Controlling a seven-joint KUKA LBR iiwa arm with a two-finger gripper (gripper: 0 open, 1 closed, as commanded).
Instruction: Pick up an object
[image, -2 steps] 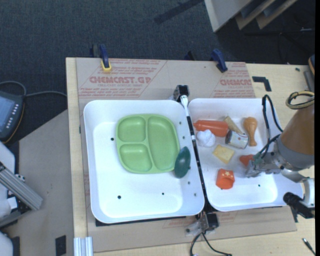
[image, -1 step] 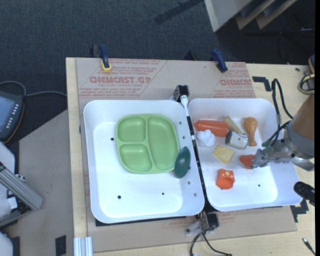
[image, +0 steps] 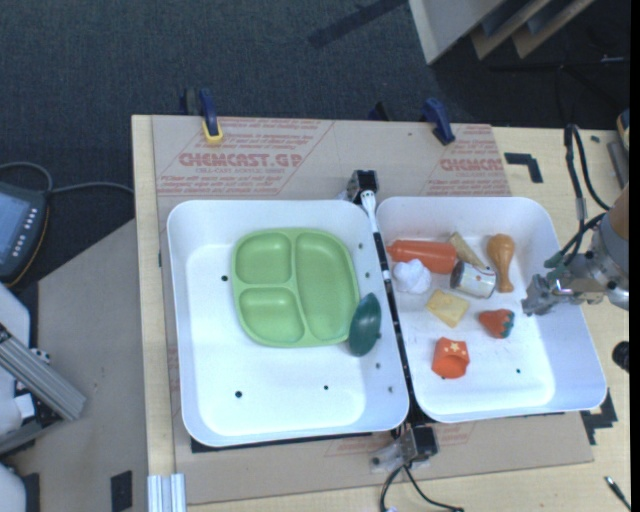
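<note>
Two shallow white bins sat side by side on the desk (image: 300, 160), whose brown top carried red printed lettering and two blue clamps at its far edge.

The left bin (image: 200, 380) held a light green divided plate (image: 295, 288) with three compartments, lying flat toward the bin's far half. A dark green, leaf-shaped piece (image: 364, 325) leaned against the plate's near right corner, close to the wall shared by the two bins.

The right bin (image: 570, 370) held a cluster of small toy foods. An orange carrot-like piece (image: 424, 252) lay along the far left, with a white crumpled lump (image: 410, 275) just in front of it. A tan wedge (image: 466, 250) and a small silver can (image: 474, 280) lay beside the carrot's right end, and a brown drumstick (image: 502, 259) stood just right of them. Nearer the camera were a pale yellow cheese block (image: 448, 306), a small red piece with a green tip (image: 497, 322), and an orange-red pepper-like piece (image: 450, 358).

The arm reached in from the right, and the tool (image: 540, 296) hung low over the right bin's right side, near the small red piece but apart from it. Nothing could be seen between its fingers; whether they were open or closed could not be told at this size and angle.
</note>
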